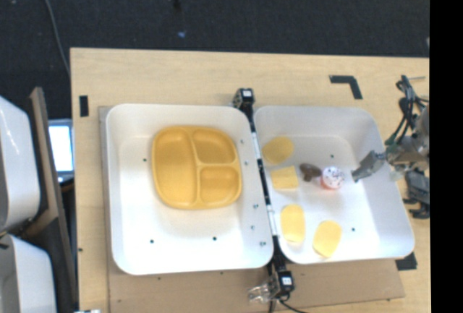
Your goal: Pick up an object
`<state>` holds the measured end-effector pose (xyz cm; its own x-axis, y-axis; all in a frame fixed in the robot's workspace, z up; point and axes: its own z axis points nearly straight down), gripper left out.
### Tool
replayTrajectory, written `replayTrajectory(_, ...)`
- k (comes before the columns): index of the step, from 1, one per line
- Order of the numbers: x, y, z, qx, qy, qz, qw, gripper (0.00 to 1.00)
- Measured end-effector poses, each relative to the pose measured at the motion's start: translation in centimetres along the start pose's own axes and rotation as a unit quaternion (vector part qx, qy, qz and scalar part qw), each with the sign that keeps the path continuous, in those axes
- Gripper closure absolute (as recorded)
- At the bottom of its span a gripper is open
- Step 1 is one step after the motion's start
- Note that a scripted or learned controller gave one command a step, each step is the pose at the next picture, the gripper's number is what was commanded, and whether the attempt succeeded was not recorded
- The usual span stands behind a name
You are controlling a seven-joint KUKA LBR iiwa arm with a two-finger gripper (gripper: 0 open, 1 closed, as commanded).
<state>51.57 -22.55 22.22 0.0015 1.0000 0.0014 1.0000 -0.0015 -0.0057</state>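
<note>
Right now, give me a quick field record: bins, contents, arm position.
left bin: holds a yellow divided tray
right bin: four yellow pieces, a small brown item, a small white and red item
yellow pieces: near the divider, two upper, two lower
gripper: over the right bin's right side, right of the white and red item
held object: none visible
</note>
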Motion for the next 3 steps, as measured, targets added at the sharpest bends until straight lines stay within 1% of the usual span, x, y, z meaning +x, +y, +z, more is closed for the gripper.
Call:
replayTrajectory(1,0.0,0.1,-0.3,-0.003,-0.001,-0.001,1.0000,0.00)
replayTrajectory(2,1.0,0.2,5.0,-0.001,0.000,-0.001,1.0000,0.00)
replayTrajectory(3,1.0,-0.1,11.2,-0.001,0.000,0.000,1.0000,0.00)
